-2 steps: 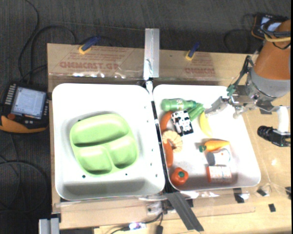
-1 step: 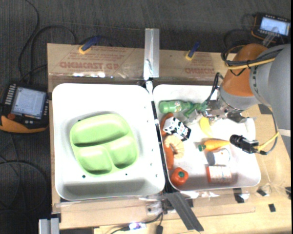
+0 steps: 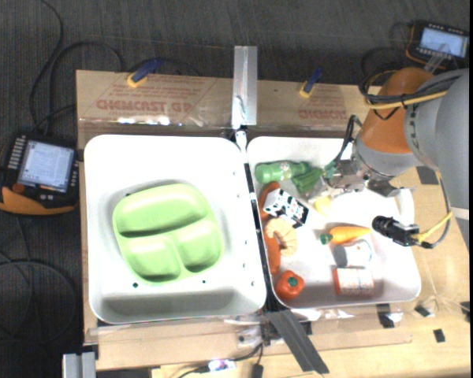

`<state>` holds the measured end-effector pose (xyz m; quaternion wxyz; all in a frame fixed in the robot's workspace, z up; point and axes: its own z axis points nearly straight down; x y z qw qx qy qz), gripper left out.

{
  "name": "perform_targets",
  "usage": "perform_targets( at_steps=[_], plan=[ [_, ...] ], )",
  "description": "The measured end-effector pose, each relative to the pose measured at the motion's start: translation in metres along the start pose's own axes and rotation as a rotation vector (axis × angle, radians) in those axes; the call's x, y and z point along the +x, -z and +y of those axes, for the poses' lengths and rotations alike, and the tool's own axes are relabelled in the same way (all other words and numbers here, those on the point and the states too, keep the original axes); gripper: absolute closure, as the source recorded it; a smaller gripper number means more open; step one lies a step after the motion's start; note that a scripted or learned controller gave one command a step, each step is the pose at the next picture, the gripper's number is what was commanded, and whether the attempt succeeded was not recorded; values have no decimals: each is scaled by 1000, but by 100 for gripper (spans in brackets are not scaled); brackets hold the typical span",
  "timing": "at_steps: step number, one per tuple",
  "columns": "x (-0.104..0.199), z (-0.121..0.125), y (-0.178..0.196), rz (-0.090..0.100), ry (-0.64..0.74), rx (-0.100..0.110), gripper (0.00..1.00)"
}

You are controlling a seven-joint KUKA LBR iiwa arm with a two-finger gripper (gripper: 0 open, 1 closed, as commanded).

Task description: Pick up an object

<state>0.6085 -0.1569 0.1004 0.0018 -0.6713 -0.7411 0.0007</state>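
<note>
Arm: grey KUKA arm with an orange band (image 3: 390, 128) above the wrist, reaching in from the right over the right bin.
Hand: dark two-finger hand (image 3: 337, 176) low over the upper middle of the right bin, just beside the green bottle; whether it is open or closed cannot be told.
Left bin: shallow white bin (image 3: 102, 227) on the surface, containing a light green plastic tray with three compartments (image 3: 168, 231), lying flat near the centre.
Right bin: shallow white bin (image 3: 402, 278) holding the loose objects.
Green bottle: green plastic bottle (image 3: 288, 172) lying on its side at the bin's upper left, touching the hand's near side.
Patterned block: black-and-white patterned piece (image 3: 284, 205) just below the bottle, tilted.
Carrot: orange carrot-shaped toy (image 3: 347, 233) lying horizontally in the bin's middle.
Tomato: red round toy with a green top (image 3: 290, 284) at the lower left corner.
Box: small red-and-white box (image 3: 353, 280) near the lower edge, right of the tomato.
</note>
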Motion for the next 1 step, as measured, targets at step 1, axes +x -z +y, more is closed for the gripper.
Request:
perform_targets(
  at_steps=[1],
  plan=[
    [70,11,121,-2,33,-1,100]
  ],
)
